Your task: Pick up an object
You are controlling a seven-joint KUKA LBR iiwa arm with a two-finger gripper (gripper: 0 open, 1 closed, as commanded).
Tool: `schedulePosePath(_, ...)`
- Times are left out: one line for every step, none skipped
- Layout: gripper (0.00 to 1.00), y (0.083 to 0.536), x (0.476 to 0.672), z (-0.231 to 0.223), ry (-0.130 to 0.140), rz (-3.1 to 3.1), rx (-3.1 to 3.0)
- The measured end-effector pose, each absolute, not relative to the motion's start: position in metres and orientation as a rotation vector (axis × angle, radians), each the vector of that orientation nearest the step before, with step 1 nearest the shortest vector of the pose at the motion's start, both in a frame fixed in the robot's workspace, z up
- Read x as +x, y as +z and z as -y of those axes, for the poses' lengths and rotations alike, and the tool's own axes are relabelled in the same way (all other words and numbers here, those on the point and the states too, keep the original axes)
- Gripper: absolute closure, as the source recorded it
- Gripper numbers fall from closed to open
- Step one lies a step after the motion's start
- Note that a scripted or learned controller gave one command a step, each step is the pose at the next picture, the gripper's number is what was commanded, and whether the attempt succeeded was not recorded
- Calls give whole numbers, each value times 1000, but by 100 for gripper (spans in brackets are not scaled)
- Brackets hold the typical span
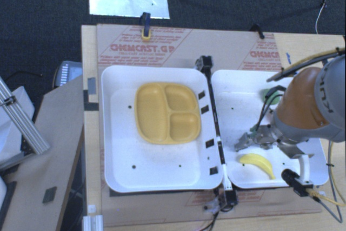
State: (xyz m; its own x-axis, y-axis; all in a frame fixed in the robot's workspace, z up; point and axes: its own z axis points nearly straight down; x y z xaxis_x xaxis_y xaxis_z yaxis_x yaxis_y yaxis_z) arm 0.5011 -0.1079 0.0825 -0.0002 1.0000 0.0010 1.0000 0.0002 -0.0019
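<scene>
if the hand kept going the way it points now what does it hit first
The hand points left across the right bin, so probably that bin's bare floor, then the divider between the bins. The banana lies just beside that line, though depth is unclear.

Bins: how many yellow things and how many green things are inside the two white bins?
Yellow things: 2, the divided plate in the left bin and the banana in the right bin.
Green things: 1, a small green object partly hidden behind the arm; I cannot tell what it is.
Total: 3
</scene>
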Motion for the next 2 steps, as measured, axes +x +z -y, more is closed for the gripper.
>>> schedulePosePath(100,95,503,108,-3,2222,-2222)
schedulePosePath(100,139,502,112,-5,2225,-2225)
